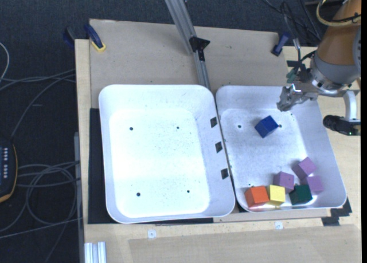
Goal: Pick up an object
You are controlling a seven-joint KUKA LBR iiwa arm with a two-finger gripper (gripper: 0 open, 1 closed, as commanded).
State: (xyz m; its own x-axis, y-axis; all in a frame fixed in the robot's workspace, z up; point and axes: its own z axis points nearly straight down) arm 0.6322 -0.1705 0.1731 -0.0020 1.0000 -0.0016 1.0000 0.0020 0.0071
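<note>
Near the hand, blue cube sits corner-on.

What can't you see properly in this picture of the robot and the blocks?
- Gripper: too small and blurred in the camera view to tell how it stands.
- Arm: cut off by the right edge.
- Green block: partly hidden by the yellow block and purple blocks.
- Grey pole: cut off at the top edge.
</note>
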